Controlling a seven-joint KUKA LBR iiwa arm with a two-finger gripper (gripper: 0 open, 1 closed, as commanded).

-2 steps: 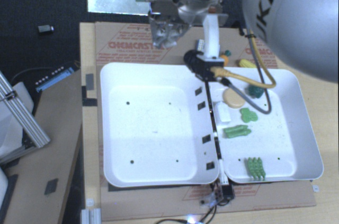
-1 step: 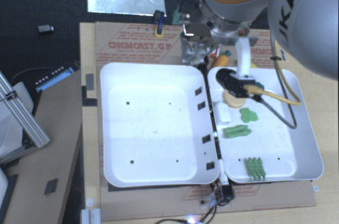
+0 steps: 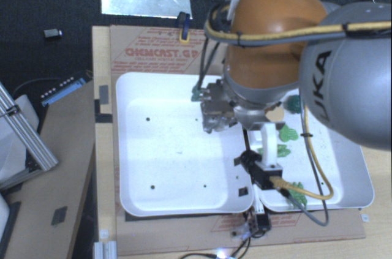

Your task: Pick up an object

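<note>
My gripper [image 3: 215, 114] hangs under the orange wrist, low over the right edge of the left white bin [image 3: 153, 147]. The wrist hides most of it. A small teal piece [image 3: 197, 93] shows at the gripper's upper left side; I cannot tell whether it is held. The right bin [image 3: 349, 172] holds several green things: a teal one [image 3: 294, 105] at the back, two bright green ones [image 3: 287, 134] [image 3: 283, 150] in the middle, and one [image 3: 299, 193] near the front wall. The arm covers much of that bin.
Both bins rest on a cardboard sheet [image 3: 153, 52]. A blue and yellow clamp [image 3: 183, 28] sits at its back edge. An aluminium frame [image 3: 24, 135] stands at the far left. The floor of the left bin is bare white with small dark dots.
</note>
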